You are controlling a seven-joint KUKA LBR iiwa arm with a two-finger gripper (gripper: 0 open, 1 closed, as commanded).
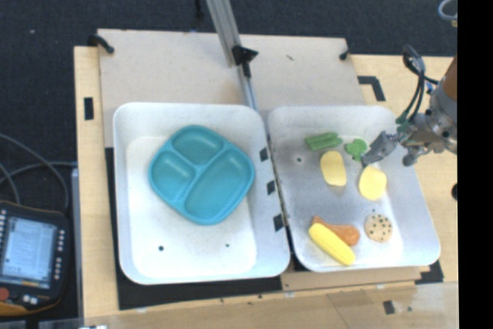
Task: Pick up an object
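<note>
Camera view, looking down at a slant, has my arm [447, 92] coming in from the right, with my gripper [394, 150] hanging over the upper right part of the right bin [296, 136]. Its two fingers [376, 149] stand spread apart with nothing between them, so it is open and holding no object. One finger tip sits just beside a small green piece [356, 148], and I cannot tell whether it touches.

All the loose things lie in that right bin. A longer green piece [322, 141] lies near the top, left of the small one. Below it is a pale yellow oval [333, 168], and to its right a brighter yellow lump [372, 183], the two apart with a bare strip of bin floor between them. Lower down, a round speckled cookie [378, 227] rests near the bin's right wall. A yellow banana-like piece [332, 243] lies at a slant close to the bottom rim, touching an orange piece [343, 232] that shows behind it.

The left part of the right bin floor is bare, giving free room along the wall shared with the left bin [139, 258].

The left bin holds a blue divided plate [202, 174], set toward its upper middle, with white floor open below it. A metal pole [219, 4] rises from the bench behind the bins.
</note>
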